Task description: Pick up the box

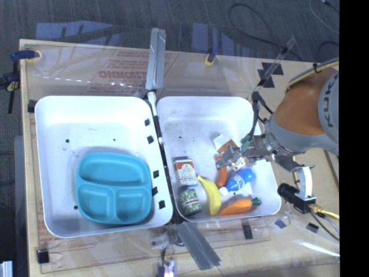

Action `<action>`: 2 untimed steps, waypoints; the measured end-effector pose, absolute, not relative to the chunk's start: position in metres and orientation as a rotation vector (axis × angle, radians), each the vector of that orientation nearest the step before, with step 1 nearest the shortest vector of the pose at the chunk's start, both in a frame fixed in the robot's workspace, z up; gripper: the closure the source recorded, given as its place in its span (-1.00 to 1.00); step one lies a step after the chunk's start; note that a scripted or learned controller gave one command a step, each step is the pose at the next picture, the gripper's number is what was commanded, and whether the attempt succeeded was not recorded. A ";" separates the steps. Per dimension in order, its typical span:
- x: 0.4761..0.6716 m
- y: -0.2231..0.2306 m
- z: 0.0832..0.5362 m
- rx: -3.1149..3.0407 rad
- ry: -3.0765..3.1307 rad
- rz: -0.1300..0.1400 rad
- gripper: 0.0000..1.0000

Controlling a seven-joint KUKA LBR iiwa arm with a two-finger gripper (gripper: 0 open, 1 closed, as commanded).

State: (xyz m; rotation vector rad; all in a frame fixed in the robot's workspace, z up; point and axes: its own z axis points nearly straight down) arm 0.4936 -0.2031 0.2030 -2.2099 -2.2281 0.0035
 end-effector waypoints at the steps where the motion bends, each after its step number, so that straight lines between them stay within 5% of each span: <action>1: 0.479 -0.157 0.125 -2.308 -2.125 0.004 -1.00; 2: 0.524 -0.106 0.093 -2.458 -1.978 0.008 -1.00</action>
